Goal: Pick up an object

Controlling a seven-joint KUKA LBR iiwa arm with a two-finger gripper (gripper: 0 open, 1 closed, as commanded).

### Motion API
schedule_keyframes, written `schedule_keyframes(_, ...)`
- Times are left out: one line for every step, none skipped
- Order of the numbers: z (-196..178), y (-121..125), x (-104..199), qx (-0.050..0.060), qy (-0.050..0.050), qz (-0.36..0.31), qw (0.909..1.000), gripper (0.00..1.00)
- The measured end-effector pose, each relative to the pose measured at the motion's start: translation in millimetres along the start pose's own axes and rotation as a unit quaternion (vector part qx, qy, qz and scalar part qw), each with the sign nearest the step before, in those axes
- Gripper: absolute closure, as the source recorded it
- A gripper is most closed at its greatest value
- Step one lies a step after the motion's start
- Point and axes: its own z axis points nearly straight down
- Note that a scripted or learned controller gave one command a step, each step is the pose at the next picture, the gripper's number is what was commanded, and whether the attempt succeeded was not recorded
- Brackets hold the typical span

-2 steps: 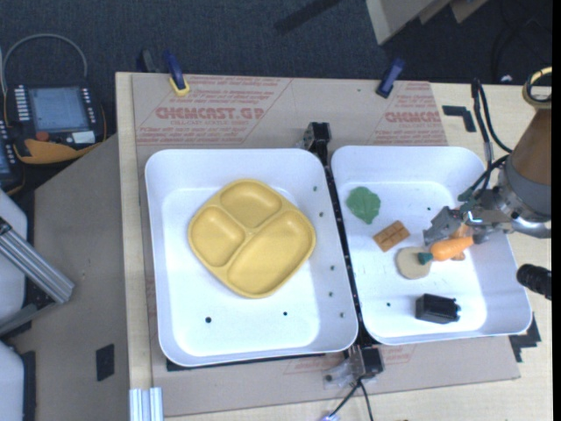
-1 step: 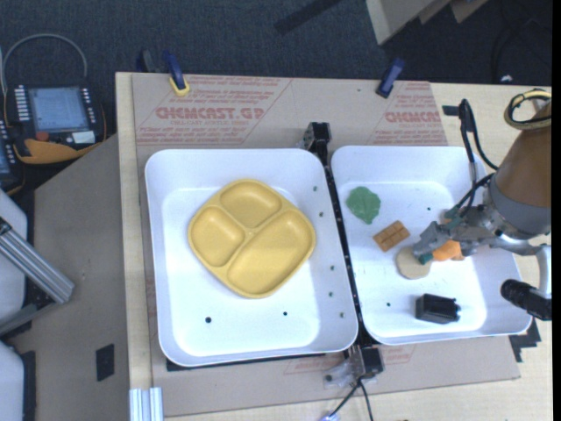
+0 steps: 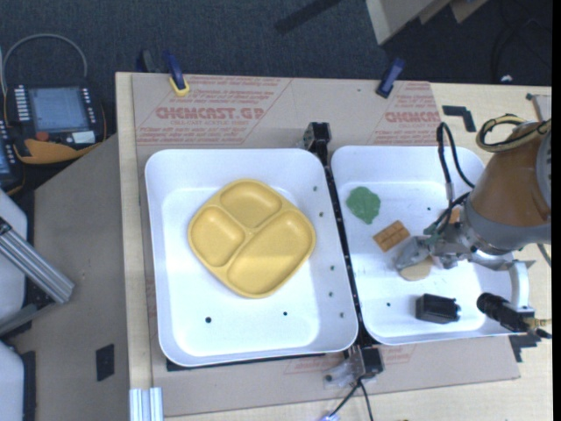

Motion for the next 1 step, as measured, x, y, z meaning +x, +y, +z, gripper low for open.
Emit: schedule_keyframes(-15.6,2.3,-1.4,-0.006,-0.003,0.0,1.0,1.0)
